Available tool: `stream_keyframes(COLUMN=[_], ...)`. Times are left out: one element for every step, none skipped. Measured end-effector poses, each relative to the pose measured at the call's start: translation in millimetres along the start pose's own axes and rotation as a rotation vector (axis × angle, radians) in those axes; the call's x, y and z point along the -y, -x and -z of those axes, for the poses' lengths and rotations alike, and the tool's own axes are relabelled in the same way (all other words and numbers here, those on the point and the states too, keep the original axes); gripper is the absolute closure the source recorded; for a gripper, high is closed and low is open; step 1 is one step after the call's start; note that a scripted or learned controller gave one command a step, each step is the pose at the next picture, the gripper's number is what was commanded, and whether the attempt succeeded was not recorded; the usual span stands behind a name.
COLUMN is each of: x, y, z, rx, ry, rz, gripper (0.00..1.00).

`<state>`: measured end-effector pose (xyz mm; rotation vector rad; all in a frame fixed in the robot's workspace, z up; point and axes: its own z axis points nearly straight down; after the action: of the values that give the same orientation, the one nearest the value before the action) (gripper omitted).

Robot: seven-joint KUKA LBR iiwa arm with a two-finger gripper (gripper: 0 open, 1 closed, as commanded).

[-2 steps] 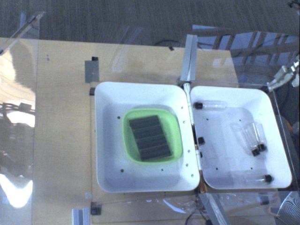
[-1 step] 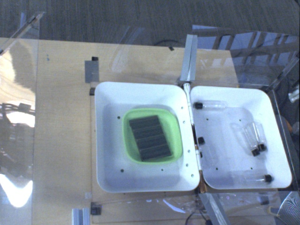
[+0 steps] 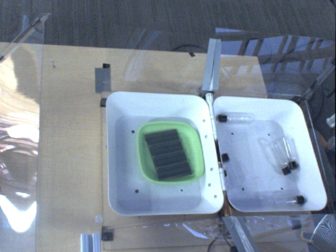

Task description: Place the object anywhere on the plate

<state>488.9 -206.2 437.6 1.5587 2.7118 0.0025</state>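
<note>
The clear vials point(image 3: 281, 152) in the right bin point(image 3: 310, 140) are so faint against its white floor that their number cannot be told, the dark ribbed block point(image 3: 167, 155) on the green plate point(image 3: 195, 146) is too blurred to identify, and the table point(image 3: 68, 140) is cut off at the picture's left and bottom edges.

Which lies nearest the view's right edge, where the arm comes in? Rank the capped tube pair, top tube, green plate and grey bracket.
1. capped tube pair: right bin, toward its right wall.
2. top tube: right bin, far-left corner.
3. green plate: left bin, bearing the dark block.
4. grey bracket: bench, beyond the left bin.
</note>
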Motion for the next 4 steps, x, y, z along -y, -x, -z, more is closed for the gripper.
stream_keyframes(x=[-0.4, -0.3, -0.3, -0.2], y=[-0.4, -0.4, -0.4, -0.3], z=[0.3, 0.5, 0.3, 0.2], rx=[0.000, 0.000, 0.000, 0.000], ry=[0.000, 0.000, 0.000, 0.000], rz=[-0.104, -0.233, -0.358, -0.485], gripper=[0.00, 0.00, 0.00, 0.00])
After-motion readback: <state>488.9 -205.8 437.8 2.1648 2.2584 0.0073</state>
